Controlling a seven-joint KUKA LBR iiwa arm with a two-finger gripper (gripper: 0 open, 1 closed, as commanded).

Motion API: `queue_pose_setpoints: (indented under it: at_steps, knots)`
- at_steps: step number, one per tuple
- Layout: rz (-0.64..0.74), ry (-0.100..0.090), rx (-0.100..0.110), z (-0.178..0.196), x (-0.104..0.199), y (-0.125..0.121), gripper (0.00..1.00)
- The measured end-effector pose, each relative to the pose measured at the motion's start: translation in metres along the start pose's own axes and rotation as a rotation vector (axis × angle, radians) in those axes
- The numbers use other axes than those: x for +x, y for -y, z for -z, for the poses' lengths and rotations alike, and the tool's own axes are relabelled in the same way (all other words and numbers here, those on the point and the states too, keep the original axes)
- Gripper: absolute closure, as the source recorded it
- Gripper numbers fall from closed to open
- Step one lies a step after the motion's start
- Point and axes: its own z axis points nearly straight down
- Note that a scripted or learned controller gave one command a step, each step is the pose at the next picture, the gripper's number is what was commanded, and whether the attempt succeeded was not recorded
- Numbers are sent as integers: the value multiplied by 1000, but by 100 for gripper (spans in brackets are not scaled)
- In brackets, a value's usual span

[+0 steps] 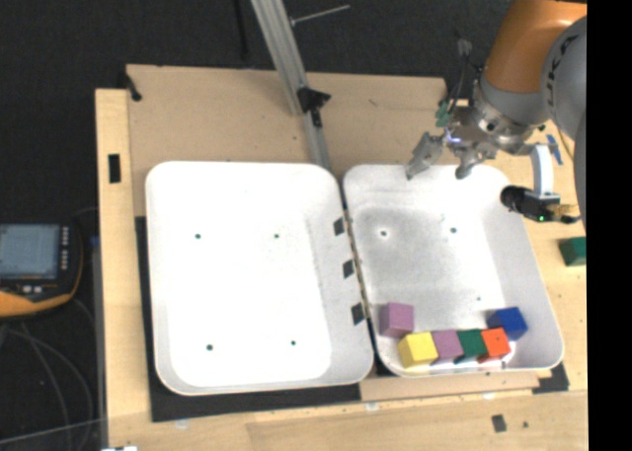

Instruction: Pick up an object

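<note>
Plywood makes up the bench (247,109), pale and bare at its far edge, and on it sit two shallow white bins side by side. To my left is the left bin (247,183), showing nothing but a few dark dots on its floor. Next to it, edges touching along a row of small black clips, is the right bin (444,262), its floor scuffed grey in the middle.

Reaching in from the right comes the grey arm (533,54) with its orange band, bent down over the far rim of the right bin. A slanted metal rail (281,35) runs from the top toward the seam between the bins.

At the arm's tip the gripper (440,161) hangs with its two fingers spread apart, nothing between them, above the bin's far corner.

All the blocks lie well away from it, clustered in the near corner of the right bin: a purple block (396,318) standing a little apart, then a row along the near wall of a yellow block (418,348), a mauve block (446,343), a green block (471,343), an orange block (494,342) and a blue block (509,321) just behind it.
</note>
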Motion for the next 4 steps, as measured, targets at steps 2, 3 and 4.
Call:
queue_pose_setpoints:
  at_steps: [2,3,4]
  knots:
    - [0,-4,2,-22,87,12,100]
    - [-10,-2,3,-26,103,67,100]
    - [0,-4,-11,68,160,84,100]
